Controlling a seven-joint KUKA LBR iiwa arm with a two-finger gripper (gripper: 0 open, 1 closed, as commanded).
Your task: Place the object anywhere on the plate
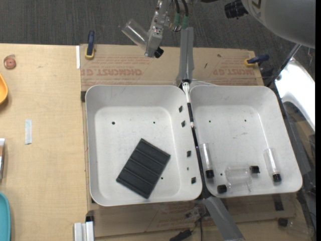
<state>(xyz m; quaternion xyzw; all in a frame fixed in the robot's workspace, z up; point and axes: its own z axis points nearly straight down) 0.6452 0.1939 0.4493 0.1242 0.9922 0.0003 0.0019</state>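
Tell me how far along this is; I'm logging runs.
Done: a clear tube seems lifted, up at the gripper behind the left bin. In hand: carrying it, though a firm grip is unclear. Left: setting it on the black plate, which bears nothing yet.

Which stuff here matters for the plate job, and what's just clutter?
Job:
gripper
clear tube beside it
dark plate in left bin

Lying about:
capped tubes in right bin, possibly spares
blue clamp
orange dish
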